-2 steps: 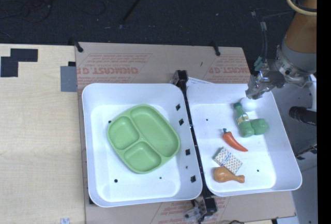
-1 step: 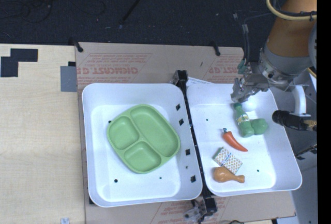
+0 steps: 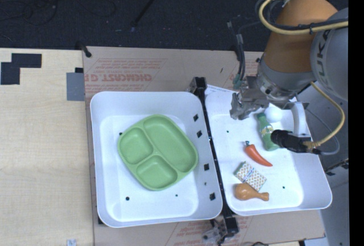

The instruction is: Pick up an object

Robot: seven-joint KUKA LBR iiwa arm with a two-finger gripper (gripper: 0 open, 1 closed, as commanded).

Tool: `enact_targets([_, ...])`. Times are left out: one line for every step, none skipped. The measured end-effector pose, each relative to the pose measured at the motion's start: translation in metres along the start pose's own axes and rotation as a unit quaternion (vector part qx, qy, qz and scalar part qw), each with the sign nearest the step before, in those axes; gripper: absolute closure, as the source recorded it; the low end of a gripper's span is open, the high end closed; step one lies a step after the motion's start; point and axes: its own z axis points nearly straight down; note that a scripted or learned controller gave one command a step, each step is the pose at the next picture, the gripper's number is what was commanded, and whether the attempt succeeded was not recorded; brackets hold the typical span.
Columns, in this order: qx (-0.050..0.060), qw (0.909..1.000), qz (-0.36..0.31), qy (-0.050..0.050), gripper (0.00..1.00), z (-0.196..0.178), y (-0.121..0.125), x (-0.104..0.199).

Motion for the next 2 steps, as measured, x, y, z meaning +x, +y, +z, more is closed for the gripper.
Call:
enact_targets([0.0,1.0,0.0,0.0,1.0,0.009,-0.012,0.06])
enact_targets([0.001,1.0,0.0,-0.001,1.0,0.025,-0.03,0.11])
